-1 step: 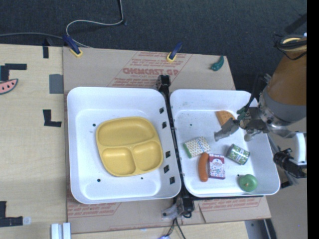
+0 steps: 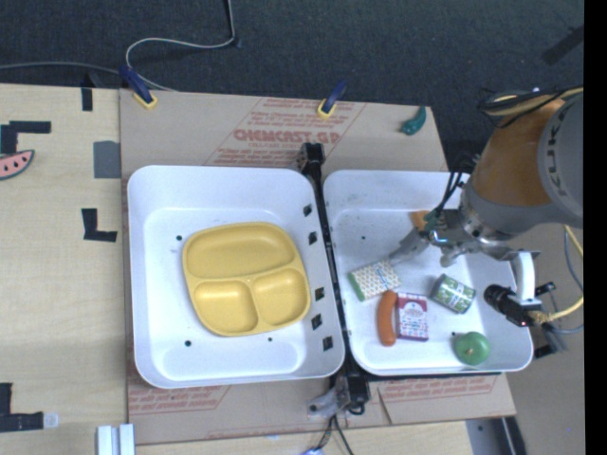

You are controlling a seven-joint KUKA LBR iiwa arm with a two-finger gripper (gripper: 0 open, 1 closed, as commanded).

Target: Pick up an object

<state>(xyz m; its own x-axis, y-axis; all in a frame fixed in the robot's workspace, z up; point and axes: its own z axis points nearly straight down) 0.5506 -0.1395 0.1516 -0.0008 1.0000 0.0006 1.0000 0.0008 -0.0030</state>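
The right bin [image 2: 379, 197] holds a green-and-white checkered packet [image 2: 375, 278], a red sausage [image 2: 386, 318], a small red box [image 2: 412, 316], a green can [image 2: 453, 294] and a green apple [image 2: 471, 347]. My gripper [image 2: 418, 240] hangs over the middle of this bin, just up and right of the checkered packet and left of the can. I see nothing held in it. The grey arm with its orange band [image 2: 512, 164] comes in from the right and covers the bin's right rim.
In the left bin [image 2: 152, 254] lies a yellow divided plate [image 2: 248, 278]. Black clips run along the wall between the two bins [image 2: 321, 245]. Both bins rest on a cardboard sheet [image 2: 275, 131], with a cable and clamps behind it.
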